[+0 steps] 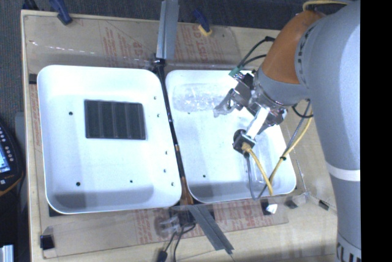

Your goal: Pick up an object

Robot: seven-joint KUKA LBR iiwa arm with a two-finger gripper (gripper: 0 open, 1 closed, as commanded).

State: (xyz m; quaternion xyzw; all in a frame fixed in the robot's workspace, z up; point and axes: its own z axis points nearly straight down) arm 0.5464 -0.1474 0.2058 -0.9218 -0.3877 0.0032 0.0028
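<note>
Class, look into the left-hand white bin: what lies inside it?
The left bin holds one dark, ribbed rectangular panel lying flat near its middle, with small dark dots on the white floor around it. Whatever is under the panel is covered.

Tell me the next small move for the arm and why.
Probably shift the tool a little toward the left, then lower it. The clear plastic piece lies in the right bin near its far wall, just left of the tool, so the tool does not look centred over it. The dark grid block sits in the left bin.
</note>
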